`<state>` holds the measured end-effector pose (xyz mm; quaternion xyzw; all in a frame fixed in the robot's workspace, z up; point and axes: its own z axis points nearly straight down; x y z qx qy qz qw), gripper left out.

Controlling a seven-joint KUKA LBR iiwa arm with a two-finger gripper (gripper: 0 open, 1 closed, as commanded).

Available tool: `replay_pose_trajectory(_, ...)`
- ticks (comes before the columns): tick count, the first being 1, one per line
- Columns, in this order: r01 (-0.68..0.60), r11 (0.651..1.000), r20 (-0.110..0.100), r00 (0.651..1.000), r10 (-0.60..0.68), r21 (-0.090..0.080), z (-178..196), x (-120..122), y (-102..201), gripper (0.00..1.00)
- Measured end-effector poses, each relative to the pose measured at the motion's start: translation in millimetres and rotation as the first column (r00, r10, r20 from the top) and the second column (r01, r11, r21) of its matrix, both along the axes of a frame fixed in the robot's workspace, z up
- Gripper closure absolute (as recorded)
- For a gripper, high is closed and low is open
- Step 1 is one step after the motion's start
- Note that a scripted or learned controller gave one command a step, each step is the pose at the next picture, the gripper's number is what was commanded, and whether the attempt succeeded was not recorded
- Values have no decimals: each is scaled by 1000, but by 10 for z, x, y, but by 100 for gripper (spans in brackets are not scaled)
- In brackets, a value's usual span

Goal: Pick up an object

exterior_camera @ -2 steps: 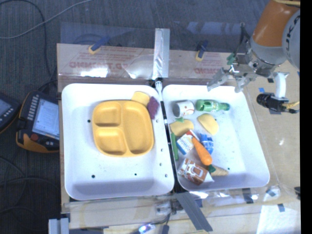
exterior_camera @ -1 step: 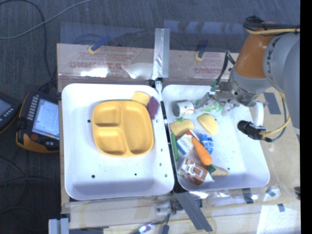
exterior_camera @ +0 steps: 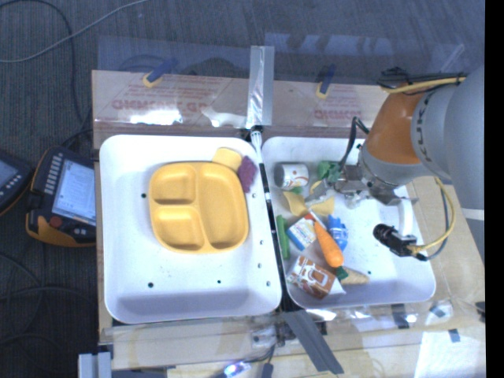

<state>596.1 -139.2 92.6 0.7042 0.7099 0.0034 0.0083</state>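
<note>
Nearest the camera in my bin (exterior_camera: 409, 286), the right one, a printed snack packet (exterior_camera: 312, 276) lies against the front wall, and just behind it a carrot (exterior_camera: 329, 245) rests slantwise across a small carton (exterior_camera: 302, 232) with a blue-capped piece (exterior_camera: 337, 231) beside it. None of these has left the floor of the bin, so I judge the picking up not yet done: the choosing and the closing are all before me. Farther back a yellow wedge (exterior_camera: 294, 202) and a white cup (exterior_camera: 292, 175) on its side sit near the dividing wall, with something green (exterior_camera: 326, 168) close by. My hand (exterior_camera: 352, 184) hangs low over the far part of this heap, just right of the green thing; whether it is spread or closed I cannot tell, and I see nothing caught in it. In the left bin (exterior_camera: 126, 290) a yellow divided tray (exterior_camera: 198, 205) lies flat, a purple scrap (exterior_camera: 248, 172) at its far corner.
</note>
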Motion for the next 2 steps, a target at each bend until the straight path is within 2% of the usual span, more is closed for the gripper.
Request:
replay_pose_trajectory(1,77,997,-1,997,-77,5,-18,-330,-41,0)
replay_pose_trajectory(2,77,997,0,997,-77,7,81,-320,-41,100)
